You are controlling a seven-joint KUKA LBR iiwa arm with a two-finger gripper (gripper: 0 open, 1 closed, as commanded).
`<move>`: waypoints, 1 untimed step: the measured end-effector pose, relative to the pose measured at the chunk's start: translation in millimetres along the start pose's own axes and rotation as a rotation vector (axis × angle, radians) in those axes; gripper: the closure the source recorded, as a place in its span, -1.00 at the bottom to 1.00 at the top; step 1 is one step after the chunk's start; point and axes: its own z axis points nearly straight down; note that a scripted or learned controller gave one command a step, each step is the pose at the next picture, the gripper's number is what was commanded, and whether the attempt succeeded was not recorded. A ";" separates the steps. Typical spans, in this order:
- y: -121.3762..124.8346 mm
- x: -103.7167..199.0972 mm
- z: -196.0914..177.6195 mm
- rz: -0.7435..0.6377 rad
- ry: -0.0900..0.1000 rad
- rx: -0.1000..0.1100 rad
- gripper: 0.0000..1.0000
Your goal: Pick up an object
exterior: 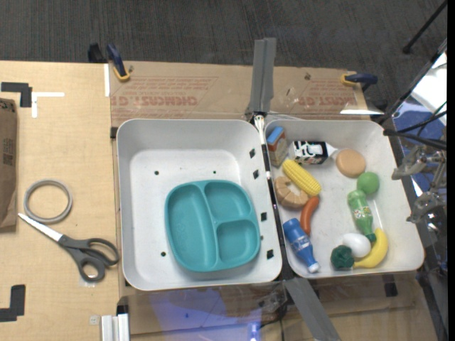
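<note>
On the brown tabletop (pixel 64 133), two white bins, toys like a yellow corn (pixel 301 177) in the right bin (pixel 398 261), well left of the tool (pixel 424 183) at the right rim; cannot tell whether open or shut.

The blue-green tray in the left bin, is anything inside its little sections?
The teal tray has three sections, and each shows bare plastic. It lies on the left bin's floor, so whatever is underneath the tray is covered.

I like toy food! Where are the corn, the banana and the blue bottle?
corn (pixel 301 177), camera view, middle of the cob
banana (pixel 379 248), camera view, its curved middle
blue bottle (pixel 298 244), camera view, its body
</note>
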 end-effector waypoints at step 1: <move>-5.6 -8.3 149.5 0.110 -0.027 0.011 -1.00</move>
